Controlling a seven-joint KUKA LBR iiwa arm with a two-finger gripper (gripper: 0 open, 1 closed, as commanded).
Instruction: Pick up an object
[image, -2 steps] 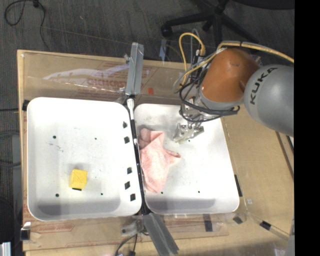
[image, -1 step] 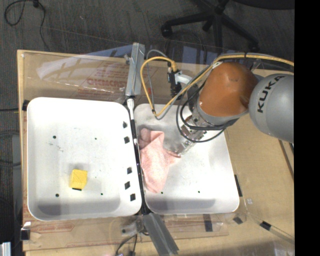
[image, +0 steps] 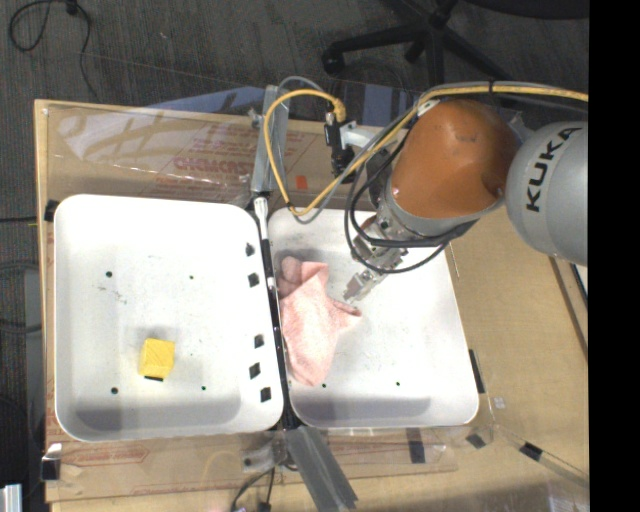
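the bench (image: 520, 330) is carrying two white bins side by side. the grey arm (image: 450, 165) with its orange band is reaching in over the right bin (image: 420, 395). the left bin (image: 130, 250) is holding a small yellow block (image: 157, 358) near its front. in the right bin a pink cloth (image: 308, 322) is lying crumpled against the left wall, its long axis running from back to front. the hand (image: 358, 287) is hanging at the cloth's right edge; whether it is grasping the cloth i cannot tell.
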